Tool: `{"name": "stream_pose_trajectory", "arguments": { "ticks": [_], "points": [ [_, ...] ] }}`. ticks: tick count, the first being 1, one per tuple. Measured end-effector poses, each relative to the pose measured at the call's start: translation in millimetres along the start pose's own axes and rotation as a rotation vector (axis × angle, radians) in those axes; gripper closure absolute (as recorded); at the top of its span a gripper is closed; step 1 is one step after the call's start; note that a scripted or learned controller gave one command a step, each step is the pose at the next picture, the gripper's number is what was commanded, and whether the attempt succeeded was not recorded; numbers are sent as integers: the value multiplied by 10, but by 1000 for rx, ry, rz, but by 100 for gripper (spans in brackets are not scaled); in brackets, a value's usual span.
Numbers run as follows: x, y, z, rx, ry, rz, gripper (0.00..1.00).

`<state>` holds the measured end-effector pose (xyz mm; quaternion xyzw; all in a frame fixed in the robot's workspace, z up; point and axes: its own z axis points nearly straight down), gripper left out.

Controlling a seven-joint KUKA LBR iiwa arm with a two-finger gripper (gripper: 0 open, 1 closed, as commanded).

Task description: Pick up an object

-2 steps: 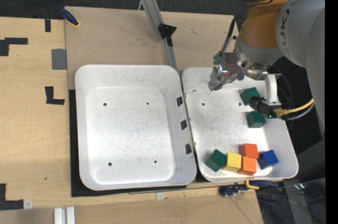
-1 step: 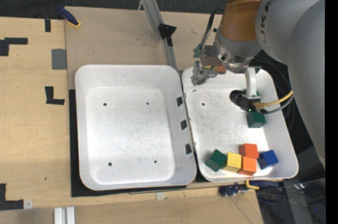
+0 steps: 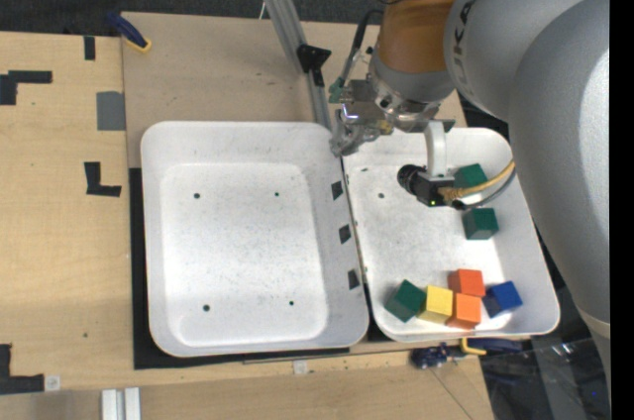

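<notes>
The tool (image 3: 344, 136), wide or narrow I cannot tell, hangs at the far rim between the two bins, well apart from the yellow block (image 3: 437, 302) among others in the arm-side bin (image 3: 391, 240).

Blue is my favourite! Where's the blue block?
In the camera view, the blue block sits at the lower right of the right bin, beside the orange blocks.

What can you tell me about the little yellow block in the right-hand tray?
The yellow block is a small plain cube, matte, perhaps painted wood. It sits flat near the front of the right bin, wedged in a row: a dark green block against its left side, an orange block against its right.
</notes>
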<state>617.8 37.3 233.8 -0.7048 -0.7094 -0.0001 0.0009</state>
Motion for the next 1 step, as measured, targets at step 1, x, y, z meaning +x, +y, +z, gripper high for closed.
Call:
{"name": "stream_pose_trajectory", "arguments": {
  "ticks": [1],
  "points": [
    [614,60,-44,0,1,0,100]
  ]
}}
